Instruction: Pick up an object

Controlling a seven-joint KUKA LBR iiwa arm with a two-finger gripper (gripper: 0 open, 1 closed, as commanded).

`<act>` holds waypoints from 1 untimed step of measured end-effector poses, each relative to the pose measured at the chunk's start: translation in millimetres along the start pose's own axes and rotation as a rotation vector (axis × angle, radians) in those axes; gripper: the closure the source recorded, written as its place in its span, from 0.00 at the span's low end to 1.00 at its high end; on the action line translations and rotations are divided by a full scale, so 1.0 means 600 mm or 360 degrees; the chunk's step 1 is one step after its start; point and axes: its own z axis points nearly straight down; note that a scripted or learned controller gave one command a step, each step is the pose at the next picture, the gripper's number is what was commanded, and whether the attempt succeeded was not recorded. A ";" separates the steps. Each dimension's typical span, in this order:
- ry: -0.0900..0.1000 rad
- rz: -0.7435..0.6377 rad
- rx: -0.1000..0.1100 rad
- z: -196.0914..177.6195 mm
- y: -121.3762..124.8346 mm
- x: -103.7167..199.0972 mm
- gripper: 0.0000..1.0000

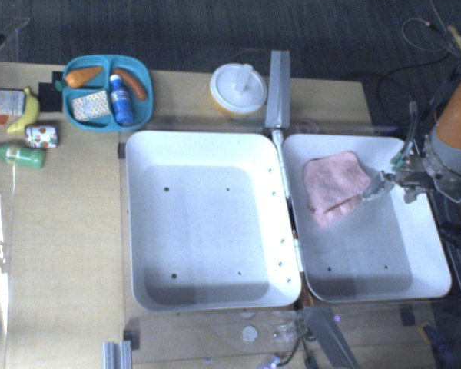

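2 shallow white bins sit side by side on the bench: the left bin (pixel 203 221) and the right bin (pixel 369 260). In the camera view, a pink cloth (pixel 335 184) lies crumpled in the right bin's upper left part, near the divider between the bins. The arm (pixel 455 141) reaches in from the right, and its gripper (pixel 371 191) is low at the cloth's right edge, touching it; how far its claw is parted, or whether it has any cloth pinched, I cannot tell. Beyond the bins stand a lidded white cup (pixel 238 89) and a blue divided tray (pixel 107 92) of toy food.
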 end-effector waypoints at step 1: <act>-0.0004 -0.0317 -0.0012 0.190 0.090 -0.035 0.00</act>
